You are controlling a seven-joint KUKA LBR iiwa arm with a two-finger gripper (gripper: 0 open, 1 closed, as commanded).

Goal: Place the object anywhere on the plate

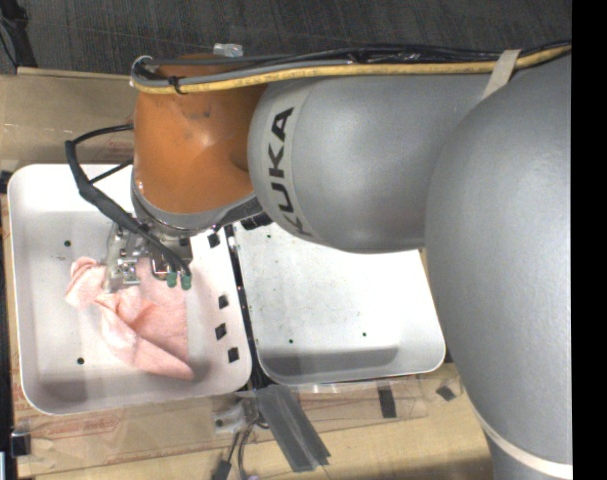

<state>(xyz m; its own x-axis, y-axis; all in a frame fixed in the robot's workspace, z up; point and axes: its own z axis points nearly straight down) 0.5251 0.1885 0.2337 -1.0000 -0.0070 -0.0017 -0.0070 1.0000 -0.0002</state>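
The crumpled pink cloth (pixel 133 318) lay in the left white bin (pixel 33 268), lower left of frame. The claw (pixel 148 268) hovered above it — its opening could not be told. Loose folds might be snagged and slip.

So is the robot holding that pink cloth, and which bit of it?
Cannot be told. The gripper sits right over the pink cloth in the left bin, at its upper edge, but no cloth shows between its fingers.

overhead slanted view, 2 bins (pixel 43 388), close
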